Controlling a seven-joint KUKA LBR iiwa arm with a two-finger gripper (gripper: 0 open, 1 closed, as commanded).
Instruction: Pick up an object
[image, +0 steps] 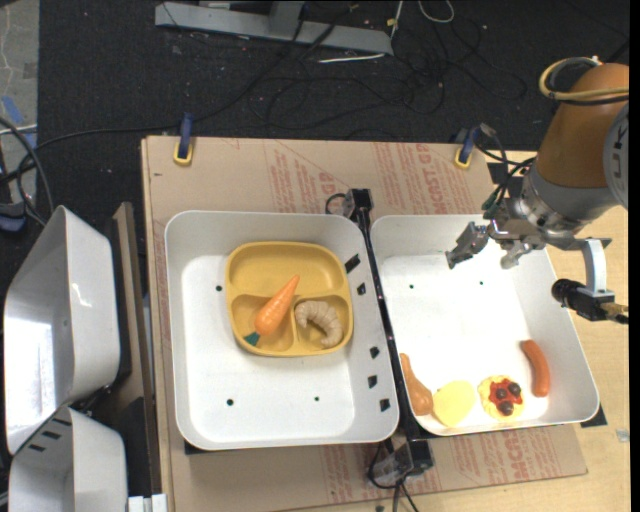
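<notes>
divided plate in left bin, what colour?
Yellow: the divided plate shows plainly in the camera view, left bin.

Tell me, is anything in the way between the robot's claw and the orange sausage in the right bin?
Nothing visible is. The gripper hangs over the far part of the right bin, and the sausage lies near its front right corner. Between them there is bare white bin floor.

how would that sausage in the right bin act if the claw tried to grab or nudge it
The sausage looks like a smooth, rounded toy, so it would probably roll sideways if nudged. Its glossy surface suggests it could slip from a pinch across its width. It lies close to the right bin's sloped wall, so a push might simply wedge it there. It looks small and likely light.
</notes>
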